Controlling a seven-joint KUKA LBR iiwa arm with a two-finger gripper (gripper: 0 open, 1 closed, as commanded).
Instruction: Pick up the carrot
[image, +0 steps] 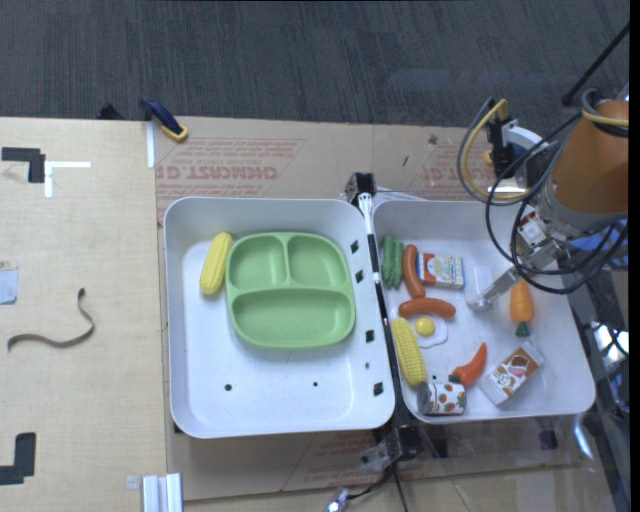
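My gripper hangs low over the right bin, reaching in from the right, with the carrot just beside it on the right side. Whether the fingers are spread or pressed together I cannot tell, since they read as one pale grey blur against the white floor; the carrot looks beside them, not between them. It lies on the bin floor, orange with a small green top at its near end, roughly at mid-depth of the bin and toward the right wall.

Near the carrot, closer to the front, is a small juice carton, and left of that a red chili pepper. Along the bin's left side sit a corn cob, a fried egg, a sausage and a green vegetable (I cannot make out what kind). A small red-and-white box lies toward the far side, and another small packet at the near edge.

The left bin holds a green divided plate with a second corn cob touching its left rim.
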